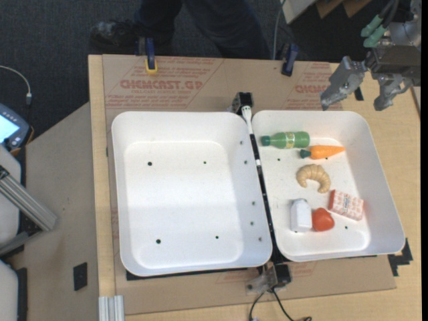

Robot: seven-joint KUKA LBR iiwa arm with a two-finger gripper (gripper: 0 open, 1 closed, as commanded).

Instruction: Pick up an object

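One camera is sitting fixed above the bench, looking down at a slant. It is taking in both shallow white plastic bins: the left-hand white bin [177, 199] is lying mid-frame, the right-hand white bin [374, 179] is sitting just beside it, their inner rims touching. The brown cardboard sheet [200, 79] under the bins is running off toward the frame's top, where dark grey carpet floor [60, 25] is showing, so the lens is facing away from the near edge. It is standing far enough back to be covering the whole bench top. The two-finger metal gripper [361, 92] is coming in at the upper right corner.
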